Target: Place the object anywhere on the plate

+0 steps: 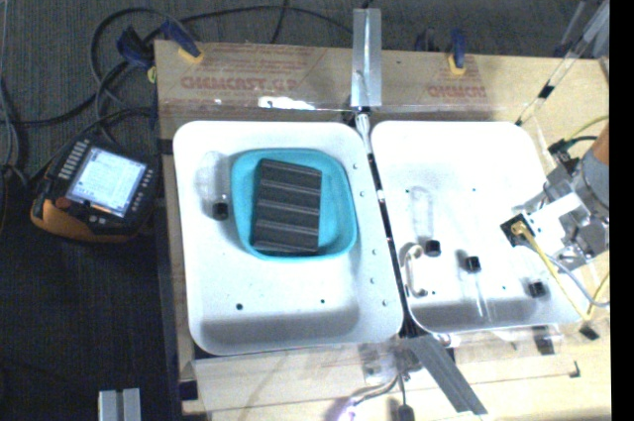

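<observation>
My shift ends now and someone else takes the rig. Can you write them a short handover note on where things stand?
Claw: at the right bin's right edge, nothing visibly held; open or shut is unclear.
Dark ribbed block: lies on the blue plate in the left bin.
Done: by the look of it, the placing.
Left: confirm the block sits fully on the plate; clear the arm.

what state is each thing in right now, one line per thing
dark ridged block: lying flat on the plate, tilted slightly
teal plate: flat in the left bin, bearing the block
left bin: holds the plate
right bin: holds a few small dark bits
gripper: at the right bin's right edge, apart from the block
handheld screen: lit, left of the bench
</observation>
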`<state>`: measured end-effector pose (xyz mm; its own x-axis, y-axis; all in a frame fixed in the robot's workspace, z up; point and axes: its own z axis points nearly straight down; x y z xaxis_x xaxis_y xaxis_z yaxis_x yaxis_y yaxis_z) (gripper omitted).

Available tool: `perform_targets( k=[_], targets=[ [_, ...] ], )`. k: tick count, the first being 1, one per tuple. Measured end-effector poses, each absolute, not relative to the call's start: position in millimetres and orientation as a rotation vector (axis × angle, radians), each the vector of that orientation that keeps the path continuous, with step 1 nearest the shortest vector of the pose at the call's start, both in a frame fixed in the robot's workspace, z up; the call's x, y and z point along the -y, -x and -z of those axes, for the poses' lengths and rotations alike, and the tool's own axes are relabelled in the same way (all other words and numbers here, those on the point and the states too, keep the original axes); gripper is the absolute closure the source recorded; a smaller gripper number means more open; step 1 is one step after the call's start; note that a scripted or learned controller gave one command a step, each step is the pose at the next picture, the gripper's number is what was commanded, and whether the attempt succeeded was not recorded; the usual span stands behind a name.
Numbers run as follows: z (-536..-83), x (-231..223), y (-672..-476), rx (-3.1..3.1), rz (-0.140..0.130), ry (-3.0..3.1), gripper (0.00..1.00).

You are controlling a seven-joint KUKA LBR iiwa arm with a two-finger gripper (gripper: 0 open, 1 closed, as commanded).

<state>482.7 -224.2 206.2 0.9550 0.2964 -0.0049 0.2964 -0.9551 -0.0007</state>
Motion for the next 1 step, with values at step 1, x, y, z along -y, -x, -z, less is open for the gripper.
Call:
perform_targets(
  k=[1],
  targets=[
    [-91.3, 224.9, -487.1, -0.542, -0.015, -3.090, 0.00]
  ],
)
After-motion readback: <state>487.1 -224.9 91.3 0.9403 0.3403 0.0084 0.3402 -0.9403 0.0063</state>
